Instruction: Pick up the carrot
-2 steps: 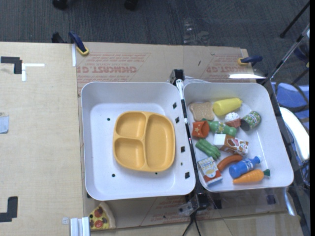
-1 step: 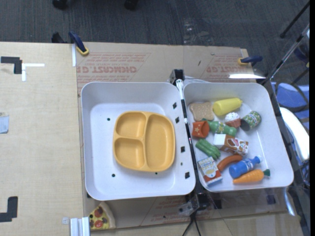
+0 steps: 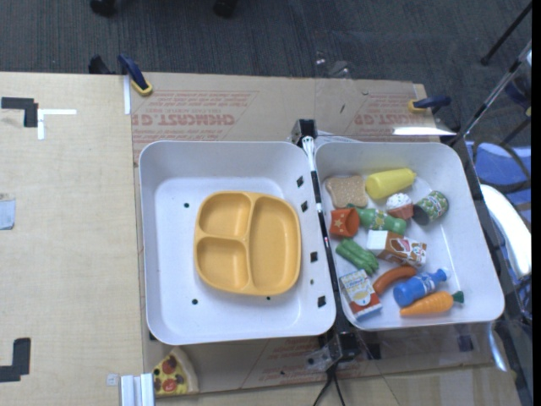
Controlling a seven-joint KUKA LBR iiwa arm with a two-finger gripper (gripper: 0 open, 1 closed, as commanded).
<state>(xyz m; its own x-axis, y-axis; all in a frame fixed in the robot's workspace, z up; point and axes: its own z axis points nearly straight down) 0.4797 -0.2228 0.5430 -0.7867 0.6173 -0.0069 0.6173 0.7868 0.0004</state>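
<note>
The carrot point(image 3: 429, 304) is orange with a green tip at its right end. It lies flat in the right bin point(image 3: 478, 227), close to the bin's near right corner. A blue bottle point(image 3: 417, 288) rests just behind it, touching or nearly touching. A sausage point(image 3: 394, 278) sits to the carrot's upper left.
The right bin also holds a yellow block point(image 3: 389, 182), a bread slice point(image 3: 347, 191), a green can point(image 3: 431, 206), a juice carton point(image 3: 358, 292), green vegetables point(image 3: 357, 255) and several other toys. The left bin point(image 3: 169, 252) holds a yellow divided plate point(image 3: 248, 244). A pizza toy point(image 3: 172, 375) lies on the bench.
</note>
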